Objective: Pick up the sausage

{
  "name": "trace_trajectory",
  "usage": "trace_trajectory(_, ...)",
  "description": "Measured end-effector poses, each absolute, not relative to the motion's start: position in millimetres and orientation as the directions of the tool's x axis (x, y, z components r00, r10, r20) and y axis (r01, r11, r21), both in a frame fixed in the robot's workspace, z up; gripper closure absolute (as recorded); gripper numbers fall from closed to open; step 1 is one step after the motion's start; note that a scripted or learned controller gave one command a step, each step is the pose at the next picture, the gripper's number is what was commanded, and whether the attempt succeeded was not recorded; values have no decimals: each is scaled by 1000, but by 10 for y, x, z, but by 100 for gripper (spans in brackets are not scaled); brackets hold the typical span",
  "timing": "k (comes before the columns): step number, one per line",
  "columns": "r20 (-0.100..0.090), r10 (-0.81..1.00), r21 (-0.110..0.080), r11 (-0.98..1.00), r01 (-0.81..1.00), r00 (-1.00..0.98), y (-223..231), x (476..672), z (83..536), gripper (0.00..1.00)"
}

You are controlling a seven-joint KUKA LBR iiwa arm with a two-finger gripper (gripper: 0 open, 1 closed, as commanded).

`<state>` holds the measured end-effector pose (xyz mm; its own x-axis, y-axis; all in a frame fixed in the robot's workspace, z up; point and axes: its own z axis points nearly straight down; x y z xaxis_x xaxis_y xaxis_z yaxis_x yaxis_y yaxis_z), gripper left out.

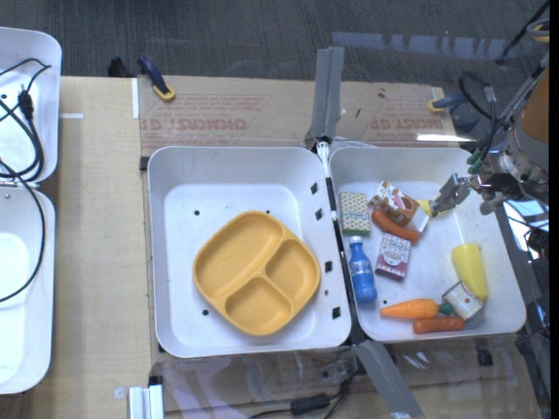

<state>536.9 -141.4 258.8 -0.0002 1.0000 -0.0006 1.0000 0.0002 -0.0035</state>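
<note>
Sausage (396,226): reddish-orange, short, lying aslant in the right bin (507,321), toward its far edge, among small packets.
Gripper (448,196): above the bin's far right corner, holding nothing; finger spread unclear.

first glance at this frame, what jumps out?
The yellow divided plate dominates, lying alone in the left bin. The right bin holds the clutter: a blue bottle by the divider, a carrot near the front edge, a yellow bottle at the right, and the sausage lying among small packets in the middle. The gripper hangs over that bin's back right part, apart from the sausage.
</note>
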Motion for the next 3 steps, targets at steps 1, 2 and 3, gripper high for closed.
trace_trajectory(1,0,996,-3,92,996,-92,-1012,5563,978,0)
trace_trajectory(2,6,977,-18,211,977,-211,-977,6171,879,0)
trace_trajectory(3,3,996,-29,-94,995,94,-997,6526,867,0)
